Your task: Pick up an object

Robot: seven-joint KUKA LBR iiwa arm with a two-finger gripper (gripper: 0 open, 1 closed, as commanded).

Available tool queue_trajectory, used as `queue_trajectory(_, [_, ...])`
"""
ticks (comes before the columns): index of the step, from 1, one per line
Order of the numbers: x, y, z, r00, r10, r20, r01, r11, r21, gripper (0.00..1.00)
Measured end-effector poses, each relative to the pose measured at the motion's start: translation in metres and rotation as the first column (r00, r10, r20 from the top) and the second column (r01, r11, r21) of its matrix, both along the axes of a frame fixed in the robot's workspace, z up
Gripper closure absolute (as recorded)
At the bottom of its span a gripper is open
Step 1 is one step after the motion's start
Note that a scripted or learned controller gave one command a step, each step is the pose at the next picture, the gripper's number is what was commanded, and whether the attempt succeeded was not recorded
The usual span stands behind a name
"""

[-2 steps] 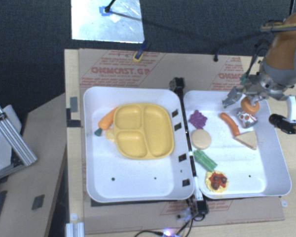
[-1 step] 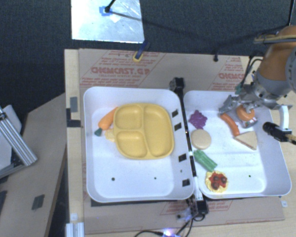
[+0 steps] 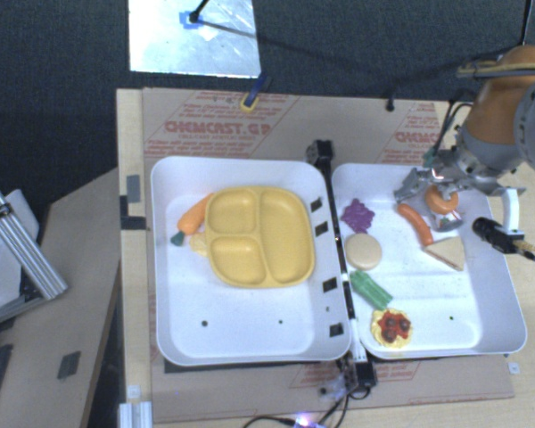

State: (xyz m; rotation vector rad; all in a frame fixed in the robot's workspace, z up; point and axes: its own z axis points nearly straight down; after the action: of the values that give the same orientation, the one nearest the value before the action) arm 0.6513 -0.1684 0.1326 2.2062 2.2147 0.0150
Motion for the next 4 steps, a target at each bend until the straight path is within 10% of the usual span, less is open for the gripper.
queue_trajectory(1, [0.0,-0.001,0.009,1.0,0.001,0.0,-0.001,1.0,-0.001,1.0])
queue_trajectory(3, [0.006,-0.01,0.095,1.0,0.0,-0.012,0.0,1.0,0.003,1.0])
queue_trajectory(4, [0.008,0.047,0.085,1.0,0.005,-0.016,-0.005,1.0,0.005,1.0])
